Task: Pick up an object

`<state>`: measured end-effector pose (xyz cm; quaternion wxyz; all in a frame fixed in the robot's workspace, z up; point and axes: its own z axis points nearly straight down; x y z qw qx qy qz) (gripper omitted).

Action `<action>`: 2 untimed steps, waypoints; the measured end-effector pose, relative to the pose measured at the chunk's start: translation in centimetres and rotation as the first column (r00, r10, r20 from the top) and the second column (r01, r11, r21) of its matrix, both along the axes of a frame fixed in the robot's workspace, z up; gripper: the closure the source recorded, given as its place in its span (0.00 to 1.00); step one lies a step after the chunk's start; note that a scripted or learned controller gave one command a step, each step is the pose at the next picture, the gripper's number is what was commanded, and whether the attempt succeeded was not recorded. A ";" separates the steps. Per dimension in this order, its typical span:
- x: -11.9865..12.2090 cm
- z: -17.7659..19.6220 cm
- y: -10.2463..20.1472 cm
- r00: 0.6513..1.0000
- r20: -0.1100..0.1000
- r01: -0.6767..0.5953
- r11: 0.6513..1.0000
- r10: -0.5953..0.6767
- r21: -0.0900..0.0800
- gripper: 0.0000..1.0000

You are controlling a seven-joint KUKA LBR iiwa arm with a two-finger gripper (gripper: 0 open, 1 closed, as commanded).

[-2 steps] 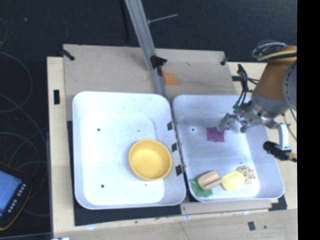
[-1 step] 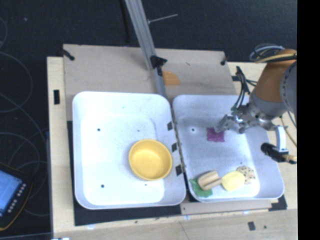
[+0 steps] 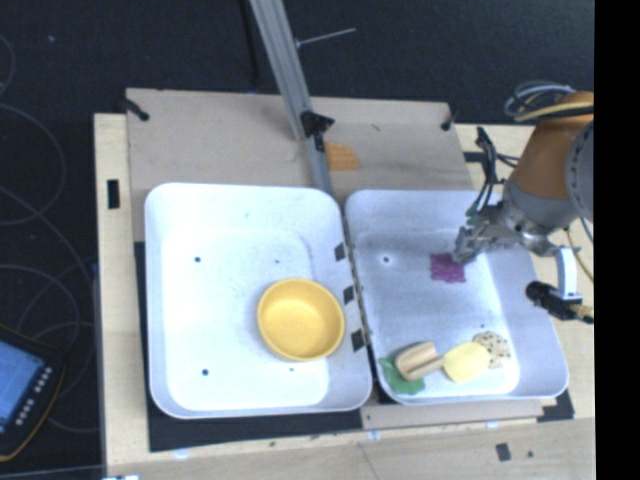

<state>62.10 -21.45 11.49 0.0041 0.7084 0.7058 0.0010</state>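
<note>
The gripper (image 3: 468, 247) hung over the right bin (image 3: 400, 238), just above and right of a small purple object (image 3: 447, 268) that lay flat on the bin floor. The object was not between the fingers. I cannot tell how the jaws stood. Below the purple object, near the front rim, lay a tan cylinder (image 3: 417, 359), a yellow piece (image 3: 463, 362) and a speckled piece (image 3: 491, 345). Far left of it, a yellow bowl (image 3: 299, 318) sat in the left bin (image 3: 200, 228).
</note>
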 end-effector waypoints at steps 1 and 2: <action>-0.7 5.5 -0.6 1.000 -0.001 -0.003 1.000 0.003 0.002 1.00; -0.3 11.9 -1.3 1.000 0.002 -0.007 1.000 0.007 0.001 1.00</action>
